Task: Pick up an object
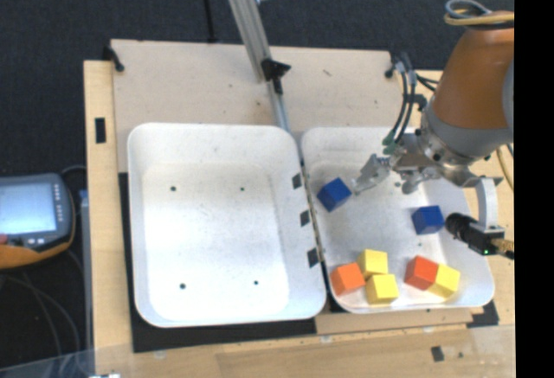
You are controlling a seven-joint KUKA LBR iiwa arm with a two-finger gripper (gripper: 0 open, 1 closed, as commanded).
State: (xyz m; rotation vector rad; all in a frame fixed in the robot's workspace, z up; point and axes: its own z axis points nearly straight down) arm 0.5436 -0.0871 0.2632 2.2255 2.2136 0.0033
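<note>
The arm [472, 99] rose closest to the lens, over the right bin [346, 143], its jaws [374, 173] low above the bin floor; whether they stood apart or together could not be told. The left bin [216, 221] lay by the surface's left edge. In the right bin, a blue cube [333, 194] sat near the left wall, just beside the jaws. Along the front wall lay an orange cube [348, 278], two yellow cubes [378, 276], a red-orange cube [421, 272] and a yellow cube [447, 281]. Another blue cube [427, 220] sat behind these.
</note>
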